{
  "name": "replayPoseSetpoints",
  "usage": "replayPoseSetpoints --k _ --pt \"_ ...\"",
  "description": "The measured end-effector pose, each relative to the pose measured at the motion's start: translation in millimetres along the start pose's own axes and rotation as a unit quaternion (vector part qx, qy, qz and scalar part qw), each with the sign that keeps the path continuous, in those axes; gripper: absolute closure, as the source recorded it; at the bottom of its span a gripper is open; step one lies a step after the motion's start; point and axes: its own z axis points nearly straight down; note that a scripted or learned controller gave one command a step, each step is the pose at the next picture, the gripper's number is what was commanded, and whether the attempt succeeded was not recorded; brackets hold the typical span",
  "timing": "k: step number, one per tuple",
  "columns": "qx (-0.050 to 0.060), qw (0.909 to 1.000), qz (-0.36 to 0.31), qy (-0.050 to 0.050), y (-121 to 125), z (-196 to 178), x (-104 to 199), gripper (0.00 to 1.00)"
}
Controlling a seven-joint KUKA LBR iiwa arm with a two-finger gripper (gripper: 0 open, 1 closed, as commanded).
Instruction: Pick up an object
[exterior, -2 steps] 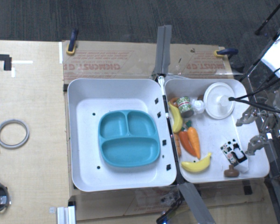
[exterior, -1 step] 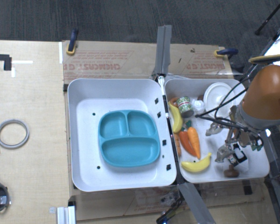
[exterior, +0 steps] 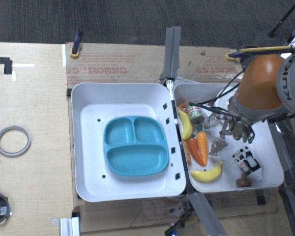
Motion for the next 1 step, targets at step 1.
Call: replayPoseSetpoints --k 1 --pt "0.000 0.9991 0.044 0.001 25.0 -2.1 55.2 0.00"
